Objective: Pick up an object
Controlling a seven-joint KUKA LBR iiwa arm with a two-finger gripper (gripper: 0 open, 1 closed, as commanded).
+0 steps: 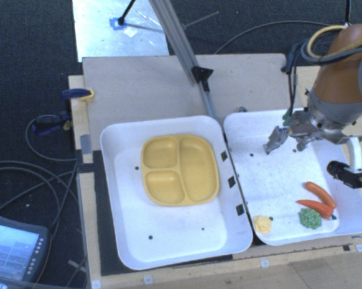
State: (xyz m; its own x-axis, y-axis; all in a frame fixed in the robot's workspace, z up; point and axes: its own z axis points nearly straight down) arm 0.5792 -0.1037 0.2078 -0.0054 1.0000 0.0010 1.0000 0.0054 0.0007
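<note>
Over the right bin: I see the gripper (pixel 285 140) hanging above the bin's upper middle, with the grey and orange arm (pixel 344 72) reaching in from the right
Pincer state: I read the two fingers as spread apart, with nothing between them
Right bin (pixel 253 185): white and shallow, its floor speckled
Objects to pick: I count two orange carrots (pixel 320 194) lying side by side near the bin's lower right corner, a green broccoli piece (pixel 310 218) just below them, and a small yellow lump (pixel 262 224) at the lower left edge
Gap to gripper: all four items sit well apart from the fingers, lower in the bin
Left bin (pixel 129 238): white, holding a yellow divided plate (pixel 180 169) with three compartments, set in the upper middle
Bench (pixel 139 88): bare board behind both bins
</note>
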